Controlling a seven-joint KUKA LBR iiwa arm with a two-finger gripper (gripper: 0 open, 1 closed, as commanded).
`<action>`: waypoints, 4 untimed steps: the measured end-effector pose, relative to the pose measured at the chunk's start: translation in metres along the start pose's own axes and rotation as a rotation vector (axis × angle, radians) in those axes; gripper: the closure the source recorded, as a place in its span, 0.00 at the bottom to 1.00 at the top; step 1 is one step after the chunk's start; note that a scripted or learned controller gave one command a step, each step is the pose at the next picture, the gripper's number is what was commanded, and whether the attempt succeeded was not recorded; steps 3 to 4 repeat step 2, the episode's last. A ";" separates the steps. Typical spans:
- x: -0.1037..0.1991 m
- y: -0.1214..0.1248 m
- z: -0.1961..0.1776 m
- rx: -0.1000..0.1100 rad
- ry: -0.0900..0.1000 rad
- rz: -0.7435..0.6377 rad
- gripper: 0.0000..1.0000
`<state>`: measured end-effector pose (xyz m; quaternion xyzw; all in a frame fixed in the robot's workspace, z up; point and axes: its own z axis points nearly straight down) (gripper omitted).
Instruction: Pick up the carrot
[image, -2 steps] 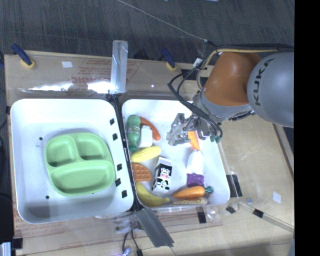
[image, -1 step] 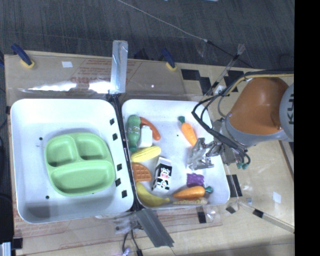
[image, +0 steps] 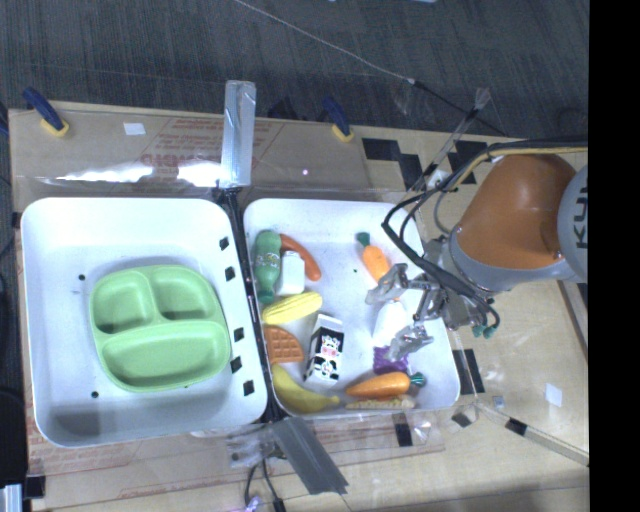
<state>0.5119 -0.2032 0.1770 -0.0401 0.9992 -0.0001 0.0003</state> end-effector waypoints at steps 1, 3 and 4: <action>-0.076 -0.012 0.087 -0.002 0.001 -0.137 0.00; -0.078 -0.012 0.074 0.001 -0.004 -0.140 1.00; -0.078 -0.012 0.074 0.001 -0.004 -0.140 1.00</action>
